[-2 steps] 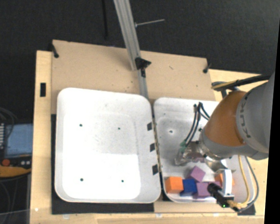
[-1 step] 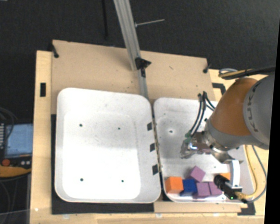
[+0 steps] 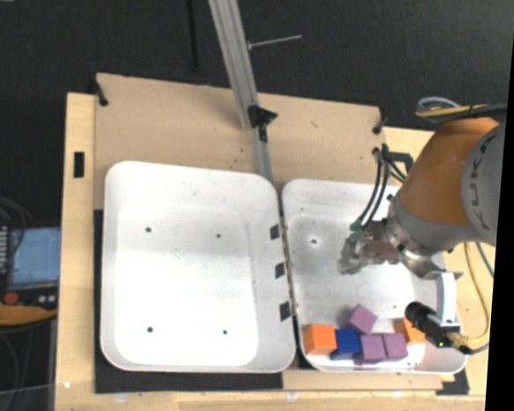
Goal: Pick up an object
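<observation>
2 bins (image 3: 196,187) | gripper (image 3: 352,256) over right bin, grip state unclear | blocks (image 3: 361,343) near edge

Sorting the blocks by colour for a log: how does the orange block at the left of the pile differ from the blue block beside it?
The orange block is orange and sits at the pile's left end; the blue block is blue and lies between it and a purple block. The orange block looks slightly larger than the blue block. Both are cube-like and rest in the right bin near its front edge.
</observation>
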Robot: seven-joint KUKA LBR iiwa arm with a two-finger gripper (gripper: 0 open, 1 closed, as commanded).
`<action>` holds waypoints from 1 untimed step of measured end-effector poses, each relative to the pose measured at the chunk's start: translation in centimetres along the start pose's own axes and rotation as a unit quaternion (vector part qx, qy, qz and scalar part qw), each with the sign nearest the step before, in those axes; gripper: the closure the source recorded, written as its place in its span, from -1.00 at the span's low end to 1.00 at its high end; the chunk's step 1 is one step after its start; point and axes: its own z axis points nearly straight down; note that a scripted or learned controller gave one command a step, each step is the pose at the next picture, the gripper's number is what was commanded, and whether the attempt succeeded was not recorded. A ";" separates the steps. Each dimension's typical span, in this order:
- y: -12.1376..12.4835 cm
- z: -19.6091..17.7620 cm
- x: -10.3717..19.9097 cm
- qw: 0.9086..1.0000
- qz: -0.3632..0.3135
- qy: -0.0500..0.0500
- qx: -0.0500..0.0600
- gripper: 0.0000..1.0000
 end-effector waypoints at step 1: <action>0.2 -4.1 -0.1 1.000 0.000 0.000 0.000 1.00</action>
